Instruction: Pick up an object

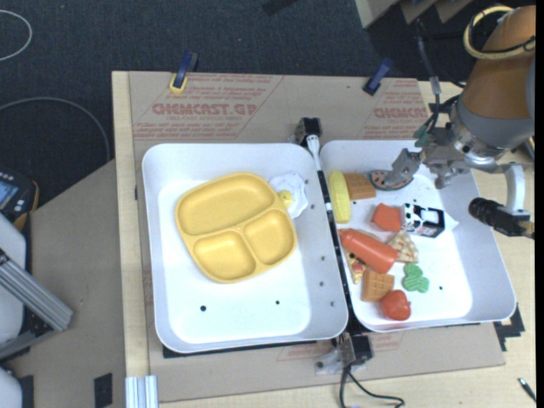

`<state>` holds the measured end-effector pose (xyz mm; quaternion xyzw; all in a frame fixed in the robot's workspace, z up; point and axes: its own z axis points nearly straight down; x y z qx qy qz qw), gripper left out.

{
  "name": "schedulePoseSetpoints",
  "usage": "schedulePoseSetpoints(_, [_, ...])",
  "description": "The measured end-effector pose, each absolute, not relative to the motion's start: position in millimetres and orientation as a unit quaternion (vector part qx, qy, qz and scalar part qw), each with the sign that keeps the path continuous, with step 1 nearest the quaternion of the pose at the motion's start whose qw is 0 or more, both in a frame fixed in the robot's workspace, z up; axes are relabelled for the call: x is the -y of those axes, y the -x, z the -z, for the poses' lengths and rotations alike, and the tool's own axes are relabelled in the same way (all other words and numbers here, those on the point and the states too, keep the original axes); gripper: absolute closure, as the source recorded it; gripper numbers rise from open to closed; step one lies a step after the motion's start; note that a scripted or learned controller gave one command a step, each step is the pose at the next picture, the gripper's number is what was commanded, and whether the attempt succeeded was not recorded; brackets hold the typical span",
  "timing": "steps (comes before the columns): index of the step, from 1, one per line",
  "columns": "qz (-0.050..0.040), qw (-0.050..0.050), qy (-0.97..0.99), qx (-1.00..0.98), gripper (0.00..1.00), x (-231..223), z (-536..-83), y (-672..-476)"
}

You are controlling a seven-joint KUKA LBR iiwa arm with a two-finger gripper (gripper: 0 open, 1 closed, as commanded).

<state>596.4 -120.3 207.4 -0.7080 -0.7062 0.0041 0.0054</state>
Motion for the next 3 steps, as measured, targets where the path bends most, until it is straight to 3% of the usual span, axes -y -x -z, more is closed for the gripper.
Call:
schedulePoseSetpoints(1, [0.0003,0.000,0.707,0.707,0.00,120,-215,-599.4])
schedulePoseSetpoints(3, [-0.0018,0.003,0.707,0.707,0.00,123,-98,-610.7])
